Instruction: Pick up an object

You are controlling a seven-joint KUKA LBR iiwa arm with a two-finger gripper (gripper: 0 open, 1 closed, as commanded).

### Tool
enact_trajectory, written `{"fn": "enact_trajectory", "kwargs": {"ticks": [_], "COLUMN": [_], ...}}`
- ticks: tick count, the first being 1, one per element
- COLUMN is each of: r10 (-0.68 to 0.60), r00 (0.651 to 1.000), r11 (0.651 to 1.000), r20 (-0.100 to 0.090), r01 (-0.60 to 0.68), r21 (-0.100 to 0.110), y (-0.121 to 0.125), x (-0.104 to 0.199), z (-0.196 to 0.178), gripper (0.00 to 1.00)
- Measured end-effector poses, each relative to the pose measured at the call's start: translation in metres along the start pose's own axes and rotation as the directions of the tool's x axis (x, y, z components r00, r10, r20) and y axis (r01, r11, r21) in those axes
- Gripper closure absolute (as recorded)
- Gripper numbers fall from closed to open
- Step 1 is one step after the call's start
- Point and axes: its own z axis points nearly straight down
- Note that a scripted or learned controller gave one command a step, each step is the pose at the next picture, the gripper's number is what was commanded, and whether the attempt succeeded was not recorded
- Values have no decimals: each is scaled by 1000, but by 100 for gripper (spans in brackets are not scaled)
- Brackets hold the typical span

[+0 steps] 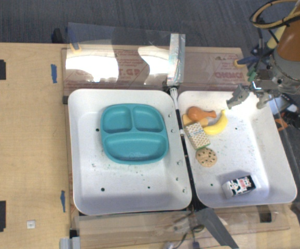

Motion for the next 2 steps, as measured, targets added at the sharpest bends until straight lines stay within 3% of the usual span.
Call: {"fn": "enact_trajectory", "kwargs": {"ticks": [1,2], "r10": [140,131], "r00": [990,991], "r11": [990,991], "r20": [0,0], "r01": [-140,-131], "r21": [12,-6], "y": [14,15], "x": [17,19], "z": [136,149], "gripper": [0,0]}}
